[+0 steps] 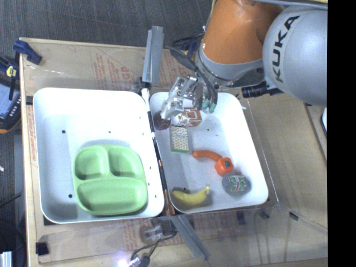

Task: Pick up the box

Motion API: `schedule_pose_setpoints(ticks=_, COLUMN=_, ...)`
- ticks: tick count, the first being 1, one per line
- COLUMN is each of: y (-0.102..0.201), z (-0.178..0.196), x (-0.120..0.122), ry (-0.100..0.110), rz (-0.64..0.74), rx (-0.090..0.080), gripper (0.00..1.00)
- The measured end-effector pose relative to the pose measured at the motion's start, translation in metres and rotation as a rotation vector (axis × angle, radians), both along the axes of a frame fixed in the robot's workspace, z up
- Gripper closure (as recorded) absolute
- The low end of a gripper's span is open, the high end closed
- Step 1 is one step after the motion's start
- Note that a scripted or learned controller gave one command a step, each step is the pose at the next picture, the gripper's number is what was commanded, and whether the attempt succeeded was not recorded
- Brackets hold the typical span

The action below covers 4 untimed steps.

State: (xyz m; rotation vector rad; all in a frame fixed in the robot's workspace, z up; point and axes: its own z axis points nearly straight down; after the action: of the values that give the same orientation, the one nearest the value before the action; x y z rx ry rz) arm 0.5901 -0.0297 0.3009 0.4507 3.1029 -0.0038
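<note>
Pincer point(186, 102) of mine sits low over the small box point(189, 117), just above the green packet point(179, 139); grip state? Can't tell.

You look down at a slant from one fixed camera above the bench point(83, 60), both white bins point(50, 110) framed, the arm point(261, 32) entering from the right.

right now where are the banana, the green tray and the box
banana point(191, 196), camera view, middle of the fruit
green tray point(110, 196), camera view, its large front compartment
box point(180, 139), camera view, its patterned top face
</note>
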Motion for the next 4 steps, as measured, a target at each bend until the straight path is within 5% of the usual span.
schedule_pose_setpoints(ticks=2, y=0.000, z=0.022, x=0.002, ry=-0.006, rz=0.008, rx=-0.004, gripper=1.00)
schedule_pose_setpoints(ticks=3, y=-0.049, z=-0.027, x=-0.016, ry=0.007, rz=0.440, rx=0.001, gripper=1.00)
schedule_pose_setpoints(ticks=4, y=-0.042, z=-0.109, x=0.020, ry=0.007, rz=-0.047, rx=0.004, gripper=1.00)
